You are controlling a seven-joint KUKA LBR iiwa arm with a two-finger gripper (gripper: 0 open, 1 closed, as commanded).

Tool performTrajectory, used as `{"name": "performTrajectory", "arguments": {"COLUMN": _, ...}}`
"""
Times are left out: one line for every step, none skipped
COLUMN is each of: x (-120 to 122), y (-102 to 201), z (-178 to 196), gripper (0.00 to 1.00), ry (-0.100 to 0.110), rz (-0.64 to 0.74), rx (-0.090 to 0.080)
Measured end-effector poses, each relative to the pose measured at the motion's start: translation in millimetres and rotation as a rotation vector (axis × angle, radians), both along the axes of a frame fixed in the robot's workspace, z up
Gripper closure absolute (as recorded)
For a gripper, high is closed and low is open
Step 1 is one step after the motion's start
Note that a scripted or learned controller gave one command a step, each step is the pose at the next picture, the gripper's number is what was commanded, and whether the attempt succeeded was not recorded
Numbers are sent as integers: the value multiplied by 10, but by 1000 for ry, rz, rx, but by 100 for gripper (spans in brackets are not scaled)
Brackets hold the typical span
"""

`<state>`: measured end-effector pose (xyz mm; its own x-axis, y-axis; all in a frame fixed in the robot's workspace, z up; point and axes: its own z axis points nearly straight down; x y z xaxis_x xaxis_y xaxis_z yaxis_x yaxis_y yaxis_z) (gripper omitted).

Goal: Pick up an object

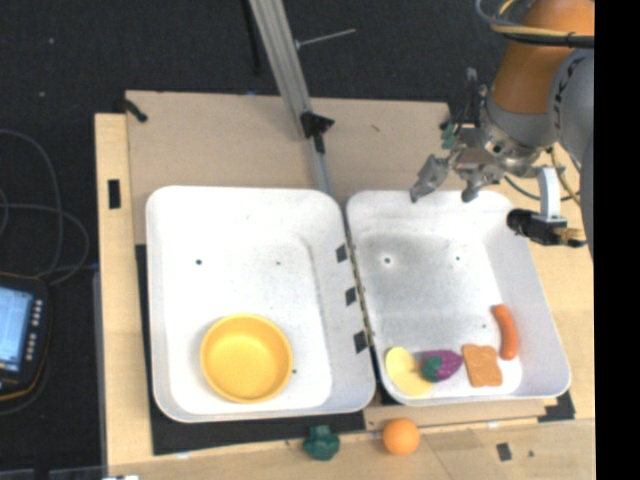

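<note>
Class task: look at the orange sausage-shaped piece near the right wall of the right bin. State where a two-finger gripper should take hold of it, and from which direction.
Grip the orange sausage at mid-length, fingers closing across its narrow width, coming straight down. It lies flat and long beside the right bin wall, so a side approach looks blocked. The gripper hangs open at the bin's far edge.

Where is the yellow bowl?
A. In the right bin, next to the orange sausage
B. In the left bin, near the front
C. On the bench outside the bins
B. The yellow bowl sits in the left bin, toward its near edge, away from the small food toys in the right bin.
</note>
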<state>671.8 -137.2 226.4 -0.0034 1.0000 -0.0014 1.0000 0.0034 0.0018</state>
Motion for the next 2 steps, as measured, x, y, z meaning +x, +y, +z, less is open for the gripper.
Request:
{"name": "performTrajectory", "arguments": {"x": -1, "y": -4, "z": 1, "gripper": 0, "ry": 0, "rz": 0, "rx": -1}}
{"name": "performTrajectory", "arguments": {"x": 52, "y": -101, "z": -516, "gripper": 0, "ry": 5, "rz": -4, "rx": -1}}
